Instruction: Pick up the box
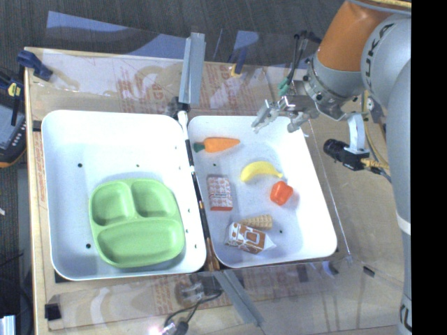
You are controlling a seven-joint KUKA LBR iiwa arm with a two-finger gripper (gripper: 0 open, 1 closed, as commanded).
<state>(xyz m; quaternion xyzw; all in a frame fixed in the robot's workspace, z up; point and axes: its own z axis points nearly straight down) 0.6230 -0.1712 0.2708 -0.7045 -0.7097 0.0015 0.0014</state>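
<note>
A small brown and white box (220,192) lies flat in the left-centre of the right bin (318,208). A second brown and white carton (246,237) rests tilted near that bin's front. My gripper (280,119) hovers over the right bin's far edge, well behind and to the right of both. Its two fingers (262,120) are spread apart, open, with nothing between them.
In the right bin there are also an orange carrot (218,144), a yellow banana (260,170), a red pepper (281,192) and a waffle cone piece (259,222). A green divided plate (136,223) sits in the left bin (63,138).
</note>
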